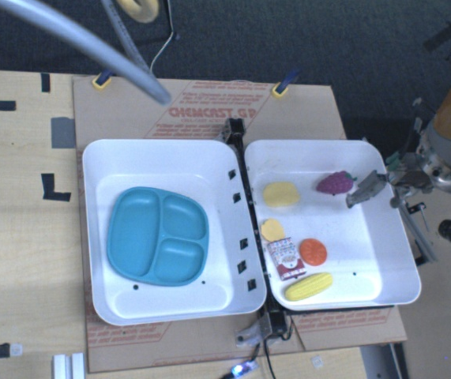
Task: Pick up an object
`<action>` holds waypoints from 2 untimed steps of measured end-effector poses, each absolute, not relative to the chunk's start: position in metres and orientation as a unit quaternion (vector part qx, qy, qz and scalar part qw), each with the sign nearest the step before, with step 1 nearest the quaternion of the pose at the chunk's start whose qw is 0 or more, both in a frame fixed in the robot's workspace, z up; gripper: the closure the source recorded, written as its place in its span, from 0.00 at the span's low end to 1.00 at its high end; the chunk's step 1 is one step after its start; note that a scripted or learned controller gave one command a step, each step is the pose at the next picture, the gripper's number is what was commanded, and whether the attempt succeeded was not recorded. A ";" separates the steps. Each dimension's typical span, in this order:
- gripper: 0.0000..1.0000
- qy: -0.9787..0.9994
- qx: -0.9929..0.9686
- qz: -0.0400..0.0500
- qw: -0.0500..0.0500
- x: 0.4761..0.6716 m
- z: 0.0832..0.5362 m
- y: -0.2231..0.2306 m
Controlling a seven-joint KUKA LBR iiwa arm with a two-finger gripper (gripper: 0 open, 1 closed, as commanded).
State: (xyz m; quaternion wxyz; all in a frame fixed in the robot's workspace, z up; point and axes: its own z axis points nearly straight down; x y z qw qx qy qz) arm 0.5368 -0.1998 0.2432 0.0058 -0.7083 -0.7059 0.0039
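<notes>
Camera view, looking down on two white bins, with the gripper [367,188] at the right bin's far right side.

Left bin [99,164] holds one thing, a blue divided plate [158,235] lying flat near its middle. Right bin [391,283] holds six: one purple grape bunch [335,182] near the back, one pale yellow block [281,193] to its left, one small yellow piece [272,230] by the left wall, one red-and-white packet [286,259] just under that, one orange round slice [313,251] beside the packet, and one yellow corn cob [309,286] at the front. Arm reaches in from the right, low over the bin's rim, its tip just beside the grapes. Whether the jaws are released or clenched, I cannot tell; nothing is seen between them.
</notes>
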 end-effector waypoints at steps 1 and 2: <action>0.00 -0.707 -0.707 0.001 0.001 0.539 0.250 -0.199; 0.00 -0.707 -0.707 0.002 0.003 0.532 0.188 -0.196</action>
